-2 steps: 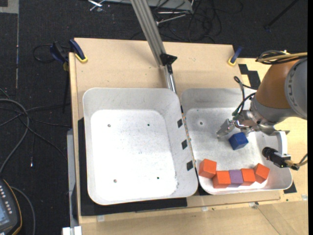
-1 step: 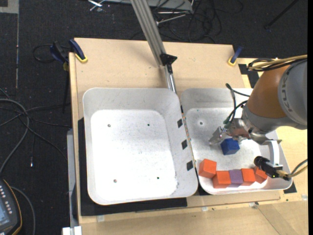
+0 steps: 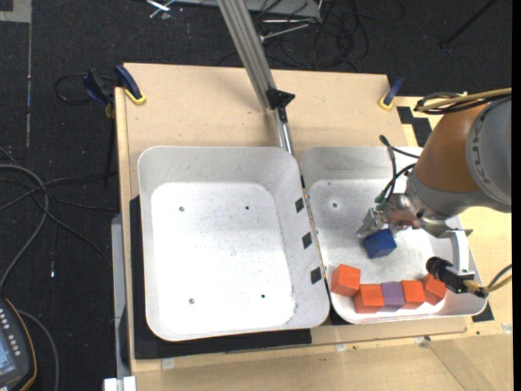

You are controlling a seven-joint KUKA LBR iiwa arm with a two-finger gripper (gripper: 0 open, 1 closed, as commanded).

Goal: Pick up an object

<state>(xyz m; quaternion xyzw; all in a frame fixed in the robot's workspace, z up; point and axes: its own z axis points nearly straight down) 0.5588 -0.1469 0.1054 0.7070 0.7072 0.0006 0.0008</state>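
Gripper [image 3: 376,228] low in right bin [image 3: 342,177], touching blue block [image 3: 379,243] just below; grip on it unclear.

Blue cube [image 3: 379,243] – tilted, right bin

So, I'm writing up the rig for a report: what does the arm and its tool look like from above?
The arm is bulky and rounded, grey on its outer casing with a broad orange band nearer the wrist. Thin green and dark cables run along it toward the wrist. The tool is small, metallic grey, with a white bracket and a black fitting beside it; finer detail is too small to tell.
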